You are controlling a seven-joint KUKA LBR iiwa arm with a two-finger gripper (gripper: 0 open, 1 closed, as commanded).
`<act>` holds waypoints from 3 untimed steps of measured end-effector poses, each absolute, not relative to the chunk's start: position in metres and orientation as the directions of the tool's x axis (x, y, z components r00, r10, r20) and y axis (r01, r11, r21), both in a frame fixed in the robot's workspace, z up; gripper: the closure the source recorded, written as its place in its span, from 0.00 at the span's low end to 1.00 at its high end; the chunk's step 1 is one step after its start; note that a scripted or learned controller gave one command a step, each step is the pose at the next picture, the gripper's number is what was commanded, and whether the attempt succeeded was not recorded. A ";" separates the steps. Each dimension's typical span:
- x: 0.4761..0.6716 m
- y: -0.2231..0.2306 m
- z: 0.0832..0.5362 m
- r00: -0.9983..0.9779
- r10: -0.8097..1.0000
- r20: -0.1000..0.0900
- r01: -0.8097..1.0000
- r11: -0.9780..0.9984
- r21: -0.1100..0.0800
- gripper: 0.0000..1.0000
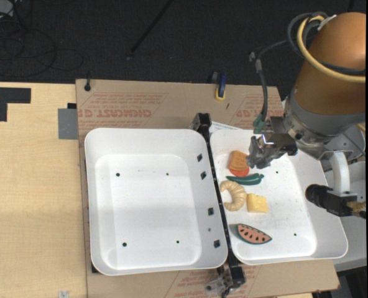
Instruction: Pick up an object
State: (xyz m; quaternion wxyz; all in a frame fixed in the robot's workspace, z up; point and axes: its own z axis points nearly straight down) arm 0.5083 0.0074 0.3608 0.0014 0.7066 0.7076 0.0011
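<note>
The jaws (258, 161) hang low over the right bin (308, 241), their dark tip just right of the orange piece (238, 162) and just above the green pepper (251, 179); whether they are open or closed I cannot tell, and nothing shows between them. The orange piece lies in the far left part of that bin, close to the divider. The pepper lies just near of it, pointing left to right. Nearer still sits a tan croissant (234, 195), curled, with a yellow cheese cube (257, 203) touching or almost touching its right side. A watermelon slice (253, 234) lies apart from these, toward the bin's near left corner. The left bin (103, 148) sits alongside, joined by black clips. Both bins rest on a cardboard sheet (147, 104) on the desk (28, 185). The arm (333, 67) reaches in from the right.
</note>
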 end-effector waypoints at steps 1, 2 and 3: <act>0.550 0.089 0.430 -0.007 1.000 0.001 1.000 0.007 0.006 1.00; 0.517 0.072 0.255 0.002 1.000 -0.003 1.000 -0.002 -0.021 1.00; 0.542 0.031 0.341 0.002 1.000 -0.001 1.000 -0.002 0.002 1.00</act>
